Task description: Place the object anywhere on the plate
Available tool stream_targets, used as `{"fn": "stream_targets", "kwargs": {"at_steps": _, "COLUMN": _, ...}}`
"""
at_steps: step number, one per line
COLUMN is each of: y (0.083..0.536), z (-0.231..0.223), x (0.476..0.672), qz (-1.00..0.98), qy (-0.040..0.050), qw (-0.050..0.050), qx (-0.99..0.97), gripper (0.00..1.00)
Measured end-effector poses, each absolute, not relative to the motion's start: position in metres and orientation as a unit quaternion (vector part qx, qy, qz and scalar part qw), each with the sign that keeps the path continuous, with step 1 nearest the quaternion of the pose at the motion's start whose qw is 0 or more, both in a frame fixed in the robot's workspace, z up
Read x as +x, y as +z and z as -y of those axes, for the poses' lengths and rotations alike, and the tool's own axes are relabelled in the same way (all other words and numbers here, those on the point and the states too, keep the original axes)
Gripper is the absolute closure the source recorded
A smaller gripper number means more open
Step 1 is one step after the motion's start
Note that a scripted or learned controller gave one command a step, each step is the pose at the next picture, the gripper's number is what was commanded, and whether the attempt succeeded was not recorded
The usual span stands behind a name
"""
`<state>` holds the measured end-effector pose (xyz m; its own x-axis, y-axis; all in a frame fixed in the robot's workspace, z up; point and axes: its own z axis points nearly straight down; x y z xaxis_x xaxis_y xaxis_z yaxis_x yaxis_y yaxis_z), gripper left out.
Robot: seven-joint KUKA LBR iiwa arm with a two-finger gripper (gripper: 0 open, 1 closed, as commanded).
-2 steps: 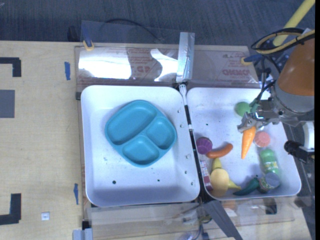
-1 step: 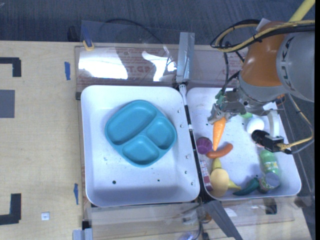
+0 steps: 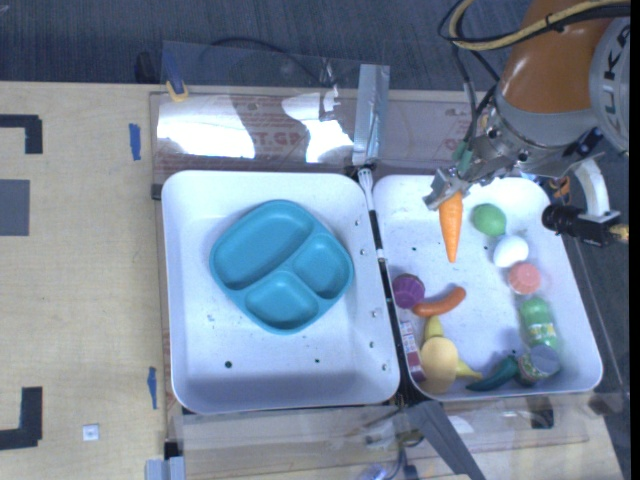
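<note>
A blue three-compartment plate [image 3: 282, 265] lies in the left bin [image 3: 190, 298]. Over the right bin [image 3: 585, 353] my gripper [image 3: 447, 190] is shut on an orange toy carrot [image 3: 451, 226]. The carrot hangs tip down from the fingers, above the bin's upper left part, and looks lifted off the floor. The plate sits well to the left of the gripper, across the divider between the bins.
The right bin holds several toys: a green ball [image 3: 489, 218], a white ball [image 3: 511, 251], a pink round piece [image 3: 525, 278], a purple piece [image 3: 408, 290], an orange sausage [image 3: 441, 302], a yellow pear [image 3: 439, 357], a green can [image 3: 537, 320] and a dark green piece [image 3: 497, 375].
</note>
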<state>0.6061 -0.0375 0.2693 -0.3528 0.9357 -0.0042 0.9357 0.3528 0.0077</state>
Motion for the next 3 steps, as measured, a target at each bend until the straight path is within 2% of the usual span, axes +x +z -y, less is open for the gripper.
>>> {"fn": "stream_targets", "kwargs": {"at_steps": 1, "y": 0.180, "z": -0.031, "x": 0.613, "qz": -0.846, "qy": -0.0016, "qw": -0.004, "qx": 0.534, "gripper": 1.00}}
{"fn": "stream_targets", "kwargs": {"at_steps": 2, "y": 0.184, "z": -0.077, "x": 0.603, "qz": -0.724, "qy": 0.0000, "qw": 0.000, "qx": 0.689, "gripper": 1.00}}
{"fn": "stream_targets", "kwargs": {"at_steps": 3, "y": 0.185, "z": -0.076, "x": 0.603, "qz": -0.724, "qy": -0.0002, "qw": 0.000, "qx": 0.690, "gripper": 0.00}}
